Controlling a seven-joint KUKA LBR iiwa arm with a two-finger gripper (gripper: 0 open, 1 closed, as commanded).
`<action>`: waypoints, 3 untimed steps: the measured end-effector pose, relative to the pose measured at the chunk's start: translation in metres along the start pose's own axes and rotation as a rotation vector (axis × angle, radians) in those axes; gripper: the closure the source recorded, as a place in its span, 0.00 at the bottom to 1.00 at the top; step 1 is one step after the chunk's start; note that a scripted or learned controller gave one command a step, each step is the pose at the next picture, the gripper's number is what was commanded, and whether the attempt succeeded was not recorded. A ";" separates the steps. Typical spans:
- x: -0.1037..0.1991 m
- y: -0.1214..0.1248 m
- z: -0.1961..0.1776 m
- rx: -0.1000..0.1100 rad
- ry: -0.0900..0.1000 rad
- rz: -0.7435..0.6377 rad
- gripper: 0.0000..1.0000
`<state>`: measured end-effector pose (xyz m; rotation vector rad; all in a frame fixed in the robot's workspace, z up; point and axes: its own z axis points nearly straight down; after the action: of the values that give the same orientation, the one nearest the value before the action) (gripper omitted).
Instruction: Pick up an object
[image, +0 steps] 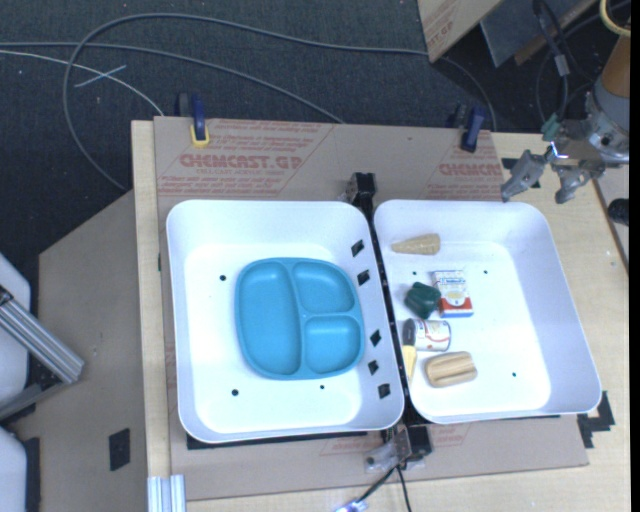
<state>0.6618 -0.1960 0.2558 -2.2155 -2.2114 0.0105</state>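
Dark carpet lay round the bench (300, 165), cables looping over it at the far side. Two white bins sat side by side on a cardboard sheet. The left bin (200, 300) held a blue divided plate (298, 317). The right bin (530, 320) held a small cluster toward its left wall: a pale cone (415, 244) farthest, a red-and-white box (452, 292), a green piece (422, 298), a small can (432, 335), and a tan bread roll (450, 370) nearest. The gripper (548, 178) hung above the bin's far right corner, well apart from all of them, fingers spread and holding nothing. The roll looked the easiest pick: likely light, soft toy food, lying a little clear of the others. I would have closed across its short width, at the middle.
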 end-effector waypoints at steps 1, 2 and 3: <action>0.001 0.002 -0.008 -0.012 -0.003 -0.003 0.00; 0.000 -0.002 0.055 -0.006 -0.001 -0.002 0.00; 0.000 -0.005 0.098 -0.007 -0.001 -0.002 0.00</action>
<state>0.6558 -0.1960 0.1579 -2.2175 -2.2178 0.0042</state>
